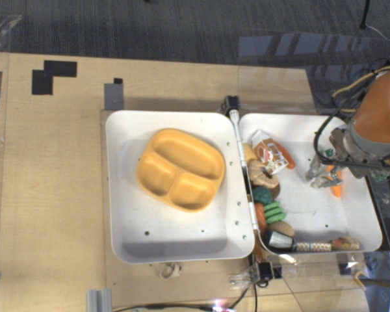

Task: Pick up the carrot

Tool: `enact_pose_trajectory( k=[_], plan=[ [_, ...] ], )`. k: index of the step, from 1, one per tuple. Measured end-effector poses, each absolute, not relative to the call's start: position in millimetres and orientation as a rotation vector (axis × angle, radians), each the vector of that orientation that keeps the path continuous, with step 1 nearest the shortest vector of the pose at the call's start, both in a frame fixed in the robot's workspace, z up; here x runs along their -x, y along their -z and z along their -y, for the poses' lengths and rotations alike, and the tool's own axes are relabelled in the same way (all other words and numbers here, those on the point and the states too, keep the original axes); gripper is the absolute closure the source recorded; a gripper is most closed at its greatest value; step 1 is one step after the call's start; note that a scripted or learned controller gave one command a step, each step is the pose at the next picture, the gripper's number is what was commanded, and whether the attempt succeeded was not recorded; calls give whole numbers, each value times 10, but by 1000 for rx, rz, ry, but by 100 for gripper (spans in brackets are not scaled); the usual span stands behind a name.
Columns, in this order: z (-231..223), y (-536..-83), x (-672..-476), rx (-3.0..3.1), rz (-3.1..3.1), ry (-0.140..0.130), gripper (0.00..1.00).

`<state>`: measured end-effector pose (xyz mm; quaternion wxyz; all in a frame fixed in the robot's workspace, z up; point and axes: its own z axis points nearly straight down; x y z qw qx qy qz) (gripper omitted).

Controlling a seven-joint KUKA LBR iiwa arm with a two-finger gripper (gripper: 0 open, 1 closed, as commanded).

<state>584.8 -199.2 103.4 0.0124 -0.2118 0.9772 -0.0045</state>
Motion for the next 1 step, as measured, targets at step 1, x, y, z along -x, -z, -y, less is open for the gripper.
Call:
enact_pose_trajectory(
  k=[1],
  plan=[
    [1385, -1729, -6201, 835, -3009, 6, 100]
  ],
)
